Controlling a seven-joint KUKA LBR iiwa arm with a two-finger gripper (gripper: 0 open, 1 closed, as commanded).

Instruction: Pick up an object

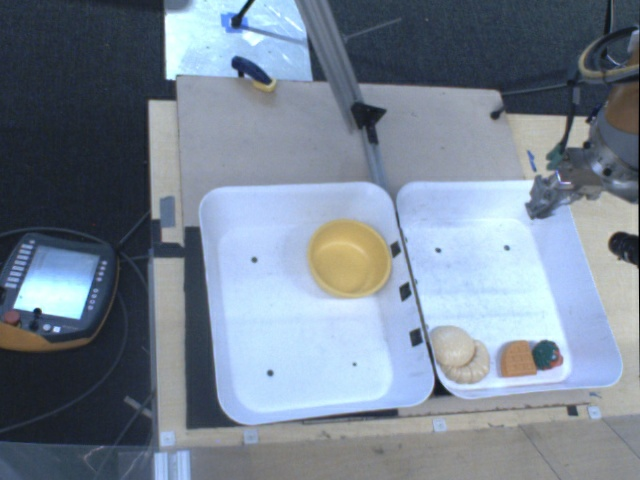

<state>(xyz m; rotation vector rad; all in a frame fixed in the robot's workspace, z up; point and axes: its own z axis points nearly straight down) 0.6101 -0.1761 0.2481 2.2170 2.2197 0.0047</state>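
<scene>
On the bench, two shallow white bins sit side by side, touching along their inner edges. Within the left bin (240, 368), a yellow bowl (349, 257) stands upright toward the far right part, near the shared edge. Across in the right bin (500, 268), all the items crowd the near edge: a pale round bun-like toy (452, 347) lies at the near left corner, resting against a second ridged pale piece (470, 365) just beside it. Right of these sits a small orange block (517, 359), touching a dark green and red lump (547, 354) on its right; what that lump is cannot be made out.

At the far right corner of the right bin, the gripper (541, 197) hangs over the rim, well apart from every item. Nothing shows between its fingers, but how wide they stand cannot be told at this size. Behind it, the grey arm (610, 158) reaches in from the right.
</scene>
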